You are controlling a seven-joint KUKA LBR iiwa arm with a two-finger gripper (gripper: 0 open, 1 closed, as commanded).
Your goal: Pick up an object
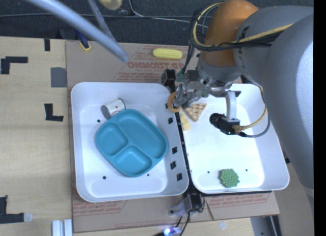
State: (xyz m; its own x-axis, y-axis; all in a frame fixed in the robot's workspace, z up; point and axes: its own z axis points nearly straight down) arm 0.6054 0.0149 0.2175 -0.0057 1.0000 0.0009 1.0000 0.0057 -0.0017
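My gripper [177, 100] hangs over the top left corner of the right bin [254, 179], beside the divider between the bins. Directly under and beside it lies a tan waffle-patterned piece [196, 111] with a yellowish bit [184, 123] below it. The arm's body hides the fingers and whatever is between them. A green bumpy ball [229, 177] rests near the front edge of the right bin. In the left bin [84, 179] sits a blue divided plate [131, 142], and a small white cup [113, 108] lies on its side behind it.
A yellow banana-like object [167, 53] lies on the cardboard behind the bins. A black cable with a small camera unit [224, 123] dangles from the wrist over the right bin. A grey pole [61, 11] crosses the upper left.
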